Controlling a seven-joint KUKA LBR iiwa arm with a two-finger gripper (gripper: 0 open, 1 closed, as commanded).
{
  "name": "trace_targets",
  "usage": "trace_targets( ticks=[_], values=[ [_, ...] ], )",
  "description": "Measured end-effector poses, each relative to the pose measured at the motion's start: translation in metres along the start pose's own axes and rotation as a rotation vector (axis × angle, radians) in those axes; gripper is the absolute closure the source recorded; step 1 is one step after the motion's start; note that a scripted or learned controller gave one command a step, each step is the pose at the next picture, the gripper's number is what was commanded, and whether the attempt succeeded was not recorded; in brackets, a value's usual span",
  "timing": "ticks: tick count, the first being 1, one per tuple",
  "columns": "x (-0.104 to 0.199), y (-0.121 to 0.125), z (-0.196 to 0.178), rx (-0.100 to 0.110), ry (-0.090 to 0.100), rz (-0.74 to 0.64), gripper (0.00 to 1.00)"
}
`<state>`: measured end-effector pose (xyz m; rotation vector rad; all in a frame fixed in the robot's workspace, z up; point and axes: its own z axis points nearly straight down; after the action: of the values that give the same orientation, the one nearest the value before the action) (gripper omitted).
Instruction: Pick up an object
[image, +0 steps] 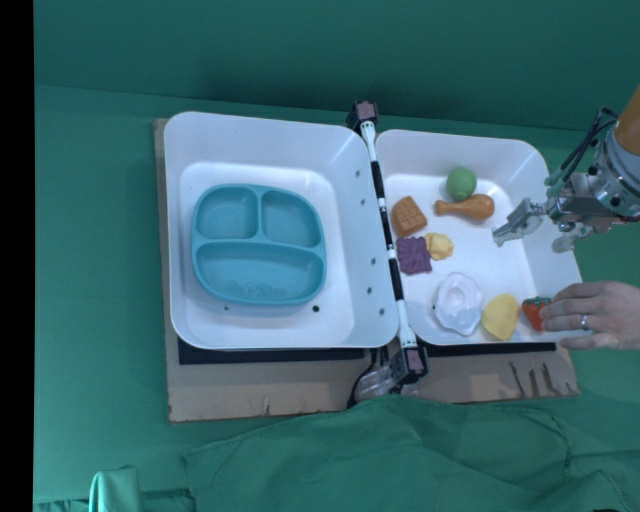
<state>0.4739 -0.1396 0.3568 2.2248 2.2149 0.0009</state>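
Left bin (200, 150): left half of the frame, holding a teal divided plate (259, 245) with three compartments.
Right bin (520, 160): right of centre, joined to the left bin along a black-and-white striped divider (385, 235).
Green ball (461, 183): upper middle of the right bin, just above the drumstick.
Orange drumstick (467, 208): lying across, thin end toward the left, just left of the end effector.
Waffle piece (408, 216): orange-brown, near the divider.
Purple block (413, 256): below the waffle piece, touching or nearly touching a small yellow piece (438, 245) on its right.
Fried egg (458, 303): white, lower part of the right bin.
Yellow slice (500, 317): just right of the fried egg.
Red strawberry (535, 312): lower right corner of the bin, against the fingertips of a person's hand.
Hand (598, 313): entering from the right edge, ring on one finger, resting over the bin's lower right rim.
End effector (508, 233): right side of the right bin, fingers spread apart, nothing between them, pointing left toward the drumstick.
Bench (90, 300): covered in green cloth, with brown cardboard (260, 400) under the bins.
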Motion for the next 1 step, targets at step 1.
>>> trace_targets(
  ticks=[1],
  values=[
    [0.0000, 0.0000, 0.0000, 0.000, 0.000, 0.000, 0.00]
  ],
)
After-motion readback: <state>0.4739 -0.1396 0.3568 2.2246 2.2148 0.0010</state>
